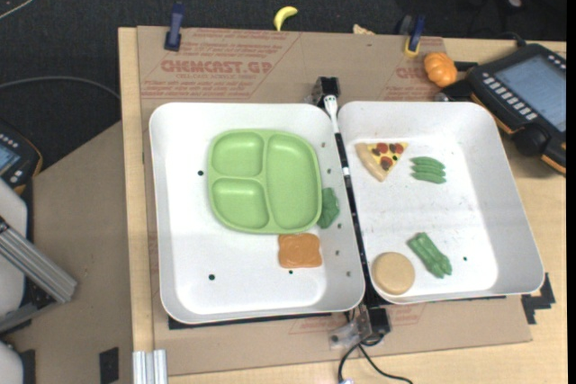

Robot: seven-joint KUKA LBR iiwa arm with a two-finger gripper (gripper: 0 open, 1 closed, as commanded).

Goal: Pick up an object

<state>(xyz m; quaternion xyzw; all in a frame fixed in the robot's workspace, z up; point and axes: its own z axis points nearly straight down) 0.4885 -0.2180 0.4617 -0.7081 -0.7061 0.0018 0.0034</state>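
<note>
The left bin (180,193) holds a green divided plate (265,181), an orange-brown toast-like piece (299,251) just below it, and a dark green leafy piece (328,208) against the plate's right edge. In the right bin (490,193) lie a pizza slice (382,157), a green pea pod (427,169), a second green pod (429,254) and a round tan cookie (394,273) at the lower left corner.
A yellow banana toy (285,15) and an orange toy (439,67) lie on the cardboard behind the bins. A black pendant (526,94) rests at the right. Blue clamps (175,28) hold the board's back edge.
</note>
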